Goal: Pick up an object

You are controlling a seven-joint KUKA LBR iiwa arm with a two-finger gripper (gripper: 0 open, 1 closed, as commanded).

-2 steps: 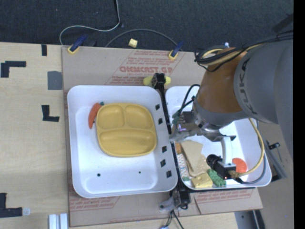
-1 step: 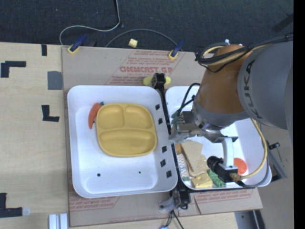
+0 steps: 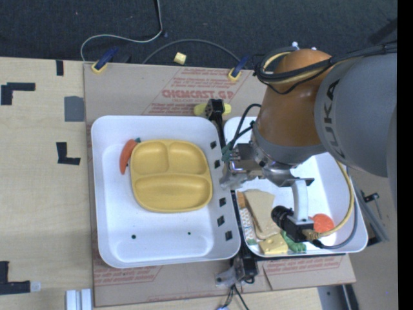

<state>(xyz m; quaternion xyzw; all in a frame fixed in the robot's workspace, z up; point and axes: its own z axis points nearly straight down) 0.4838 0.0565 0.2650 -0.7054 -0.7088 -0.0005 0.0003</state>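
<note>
My gripper [image 3: 235,166] hangs under the orange wrist at the left edge of the right bin [image 3: 342,192], close to the wall between the two bins. Just below it a tan bread slice [image 3: 258,206] lies in the right bin. A pale yellow block [image 3: 273,243] sits at that bin's front, with a small green piece [image 3: 297,245] beside it and a red round piece [image 3: 323,223] further right. In the left bin [image 3: 110,205] a yellow divided plate [image 3: 171,175] lies flat, with an orange carrot [image 3: 126,155] at its left rim.
The arm's grey and orange bulk covers the back of the right bin. The bins rest on a cardboard sheet [image 3: 193,92] on the wooden bench. A small yellow block [image 3: 180,58] and cables lie behind the bins.
</note>
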